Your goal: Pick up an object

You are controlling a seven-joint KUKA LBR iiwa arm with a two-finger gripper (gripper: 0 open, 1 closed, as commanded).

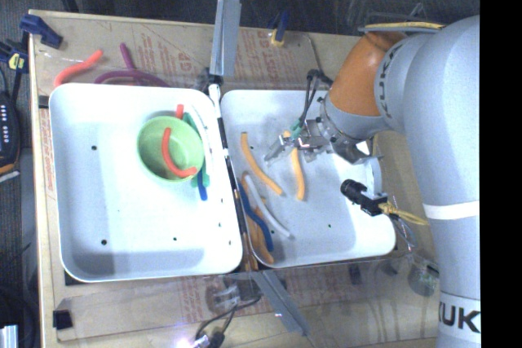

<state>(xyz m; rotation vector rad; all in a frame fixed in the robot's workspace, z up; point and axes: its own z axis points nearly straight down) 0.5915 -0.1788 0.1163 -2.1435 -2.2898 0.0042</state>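
Arm reaching into the right bin [371, 236] from the right.
Gripper [287, 141] low near the bin's upper middle, fingers apparently apart, clamped on nothing; orange stick [298, 175] just below, another orange stick [259, 165] beside; green bowl [170, 147] in left bin [98, 240].

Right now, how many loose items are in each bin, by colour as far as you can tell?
Left bin:
Green bowl: 1
Red strip: 1
Blue piece: 1
Right bin:
Orange strips: 2 clear
Blue piece: 1
Total: 6 clear; the pile at the right bin's left wall is too tangled to count.
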